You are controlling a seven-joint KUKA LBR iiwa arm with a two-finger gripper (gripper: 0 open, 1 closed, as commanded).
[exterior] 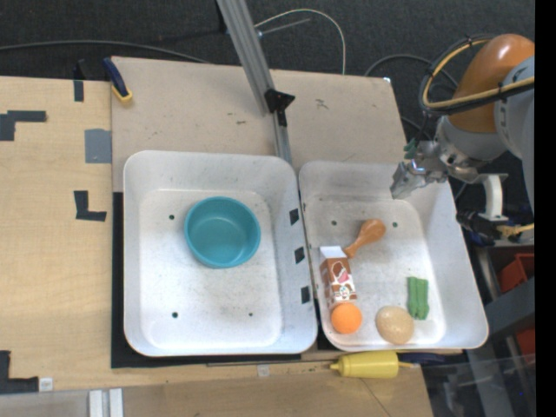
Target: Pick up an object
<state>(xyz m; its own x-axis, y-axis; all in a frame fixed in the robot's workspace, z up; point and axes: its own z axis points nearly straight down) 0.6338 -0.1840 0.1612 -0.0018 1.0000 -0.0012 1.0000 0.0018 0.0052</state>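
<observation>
Two bins [139,233] sit before me; my pincer [407,179] hangs over the right bin's far corner, its grip state unclear.

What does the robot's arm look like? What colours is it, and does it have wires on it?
The arm is grey and rounded, with a shiny orange band like a dome near its top. A yellow cable and a black one loop around it. At its end sits a small, silvery metal gripper, blocky and much thinner than the fat arm behind it.
</observation>
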